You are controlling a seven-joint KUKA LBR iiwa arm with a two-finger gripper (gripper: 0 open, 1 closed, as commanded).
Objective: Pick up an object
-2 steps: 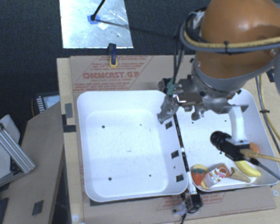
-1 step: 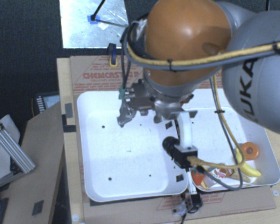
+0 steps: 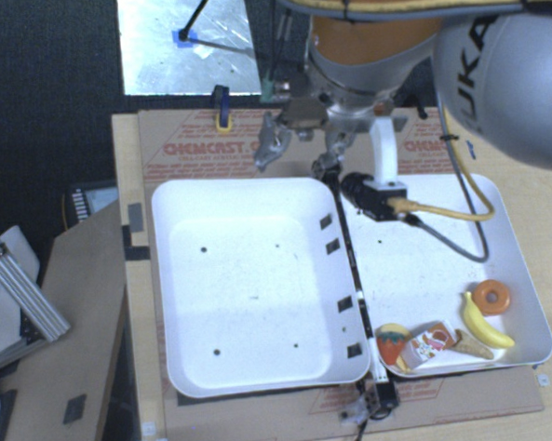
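The arm (image 3: 452, 55) reaches in over the far edge of the two bins, its wrist hanging above the divider where the bins meet. The gripper (image 3: 299, 144) hangs near the far rim; one metal finger (image 3: 270, 148) shows to one side and another part lower down by the divider, so it looks spread open, and nothing sits between the fingers.

The left bin (image 3: 201, 359) has only its bare floor under the arm's side. All the pickable things crowd the near corner of the right bin (image 3: 520, 247): a yellow banana (image 3: 483, 323) lying along the outer wall, an orange doughnut-like ring (image 3: 491, 296) just beside its far end, a small printed packet (image 3: 424, 346) touching a red round toy (image 3: 392, 343), and a tan wedge (image 3: 472, 345) against the near rim.

The banana looks the best bet. It seems a light, stiff plastic toy, smooth and likely a bit slippery, so I would pinch it across its middle, fingers square to its length. Its closeness to the wall may crowd one finger.
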